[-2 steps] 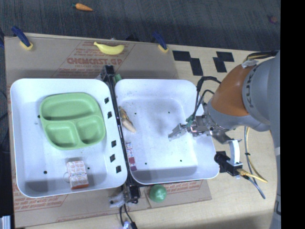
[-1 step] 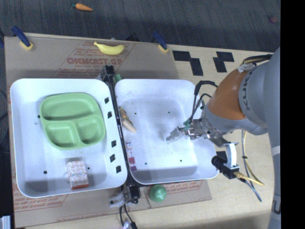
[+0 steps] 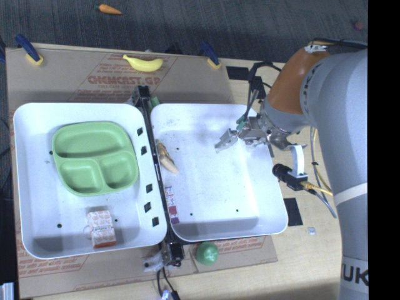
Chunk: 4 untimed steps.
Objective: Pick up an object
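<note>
My gripper [image 3: 226,140] hangs over the upper middle of the right bin [image 3: 250,205], at the end of the grey arm with the orange band [image 3: 294,92] that comes in from the right. I see nothing held in it. A small tan, banana-like object [image 3: 166,157] lies at the left edge of the right bin, about a hand's width left of and below the gripper. In the left bin [image 3: 25,167] sit a green divided tray [image 3: 95,157] and, near the front, a small red-and-white packet [image 3: 100,227].
Outside the bins, a yellow banana [image 3: 144,62] lies on the cardboard behind them and a green ball [image 3: 207,252] sits in front of the right bin. Blue clamps [image 3: 29,49] hold the cardboard's back edge. An orange carrot [image 3: 110,9] lies on the floor.
</note>
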Tool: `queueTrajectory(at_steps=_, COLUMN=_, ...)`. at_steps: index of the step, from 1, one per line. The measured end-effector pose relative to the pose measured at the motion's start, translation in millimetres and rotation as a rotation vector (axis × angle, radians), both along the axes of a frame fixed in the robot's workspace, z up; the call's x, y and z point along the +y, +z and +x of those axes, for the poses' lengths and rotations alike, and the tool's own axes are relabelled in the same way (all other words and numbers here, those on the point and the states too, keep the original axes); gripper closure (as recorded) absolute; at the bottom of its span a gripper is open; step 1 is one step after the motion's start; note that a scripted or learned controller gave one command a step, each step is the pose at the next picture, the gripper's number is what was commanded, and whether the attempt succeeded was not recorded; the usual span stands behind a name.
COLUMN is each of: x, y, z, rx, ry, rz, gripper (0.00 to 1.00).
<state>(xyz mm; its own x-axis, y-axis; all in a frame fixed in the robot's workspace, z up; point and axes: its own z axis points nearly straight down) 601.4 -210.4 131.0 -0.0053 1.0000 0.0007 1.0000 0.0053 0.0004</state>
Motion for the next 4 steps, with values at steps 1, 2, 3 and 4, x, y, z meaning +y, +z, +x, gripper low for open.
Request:
queueTrajectory(at_steps=1, x=-0.1, y=-27.0, z=18.2, rx=0.001, ry=0.001, rz=0.0, gripper=0.0)
queueTrajectory(at_steps=2, x=-0.7, y=74.2, z=56.3, rx=-0.004, ry=0.001, rz=-0.003, gripper=0.0)
queueTrajectory(at_steps=3, x=59.0, y=-40.0, z=25.6, rx=0.005, ry=0.002, rz=0.001, gripper=0.0)
queueTrajectory(at_steps=4, x=102.3, y=64.8, z=56.3, rx=-0.002, ry=0.001, rz=-0.001, gripper=0.0)
